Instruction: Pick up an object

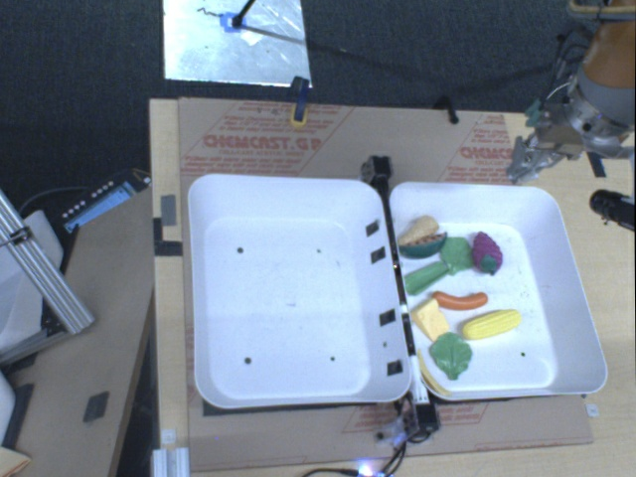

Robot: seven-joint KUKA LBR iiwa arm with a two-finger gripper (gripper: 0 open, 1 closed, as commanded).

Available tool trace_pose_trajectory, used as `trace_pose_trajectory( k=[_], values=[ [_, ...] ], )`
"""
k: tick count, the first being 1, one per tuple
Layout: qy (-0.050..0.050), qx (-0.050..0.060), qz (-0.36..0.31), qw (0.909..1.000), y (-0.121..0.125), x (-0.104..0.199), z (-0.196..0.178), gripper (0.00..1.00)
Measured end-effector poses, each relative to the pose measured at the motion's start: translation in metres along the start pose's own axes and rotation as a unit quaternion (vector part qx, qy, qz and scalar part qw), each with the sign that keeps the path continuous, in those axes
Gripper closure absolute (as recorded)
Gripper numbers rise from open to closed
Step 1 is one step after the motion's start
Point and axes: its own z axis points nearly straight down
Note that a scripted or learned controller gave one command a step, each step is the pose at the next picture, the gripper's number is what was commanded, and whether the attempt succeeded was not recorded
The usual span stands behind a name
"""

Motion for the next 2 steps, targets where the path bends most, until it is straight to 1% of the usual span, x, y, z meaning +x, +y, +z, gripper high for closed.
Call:
trace_pose_trajectory(
  k=[1,2],
  values=[
    [0.000,-0.002,-0.001,1.0000,0.029,0.016,-0.067,1.00],
    [0.000,0.001,0.002,1.0000,0.027,0.005,-0.079,1.00]
  ],
)
